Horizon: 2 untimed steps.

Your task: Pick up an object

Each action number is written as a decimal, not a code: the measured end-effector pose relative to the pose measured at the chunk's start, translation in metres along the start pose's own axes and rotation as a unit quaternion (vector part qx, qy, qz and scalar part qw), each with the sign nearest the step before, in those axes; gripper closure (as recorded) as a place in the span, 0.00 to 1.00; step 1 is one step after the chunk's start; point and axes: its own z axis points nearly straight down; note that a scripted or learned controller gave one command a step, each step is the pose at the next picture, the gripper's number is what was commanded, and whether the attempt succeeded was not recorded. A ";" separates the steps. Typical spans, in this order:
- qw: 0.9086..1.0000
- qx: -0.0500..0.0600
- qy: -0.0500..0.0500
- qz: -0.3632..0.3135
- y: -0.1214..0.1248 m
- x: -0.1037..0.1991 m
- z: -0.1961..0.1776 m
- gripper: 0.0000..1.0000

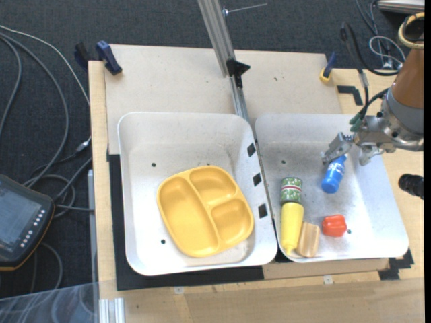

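In the right bin (377, 200), my gripper (351, 151) hangs over the upper middle with its fingers spread open. A blue bottle (333, 176) lies tilted just below it. The bottle's upper end sits by the left finger (335, 148), and nothing is clamped between the fingers. Lower in the same bin lie a yellow bottle with a green-labelled cap (291, 214), a tan block (308, 239) and a small red object (334, 225).
The left bin (135, 153) holds a yellow divided plate (204, 209). A metal post (219, 29) rises from the bench behind the gap between the bins. Clamps sit at the bench's back corners, and cables run off to the right.
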 end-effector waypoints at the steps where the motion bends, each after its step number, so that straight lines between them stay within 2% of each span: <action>1: 1.000 0.000 0.000 0.000 0.000 0.000 0.000 0.00; 2: 1.000 0.003 0.000 0.001 0.000 -0.009 0.058 0.00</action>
